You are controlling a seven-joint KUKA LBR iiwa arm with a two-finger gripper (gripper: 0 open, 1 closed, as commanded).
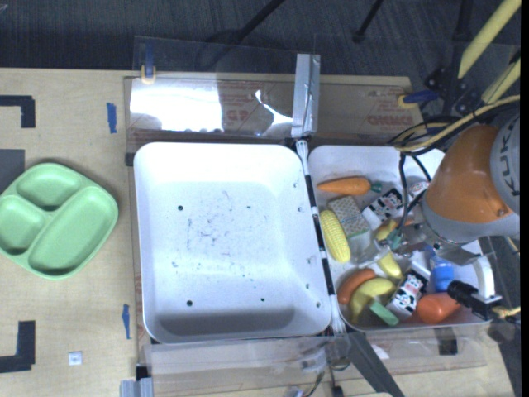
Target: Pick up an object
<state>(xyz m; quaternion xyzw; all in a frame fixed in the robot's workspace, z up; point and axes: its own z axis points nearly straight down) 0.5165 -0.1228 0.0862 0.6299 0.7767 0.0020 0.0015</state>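
Observation:
The right bin point(326, 157) holds several toy items: an orange carrot point(345, 186) at the back, a yellow corn cob point(334, 233) along the left wall, and a banana point(372, 289) near the front. A black-and-white block point(407, 292), a blue piece point(442, 273) and an orange ball point(436, 307) also lie there. My gripper point(405, 238) reaches down into the middle of this bin, under the orange wrist band point(463, 190), just above a small yellow piece point(388, 265). Its tip is lost among the clutter and cables.
The left bin point(149, 164) sits beside the right one, the two sharing a dark divider point(318, 230). A green divided plate point(54, 219) lies on the bench at far left. A clear plastic panel point(215, 106) stands behind the bins. Cables hang near the arm.

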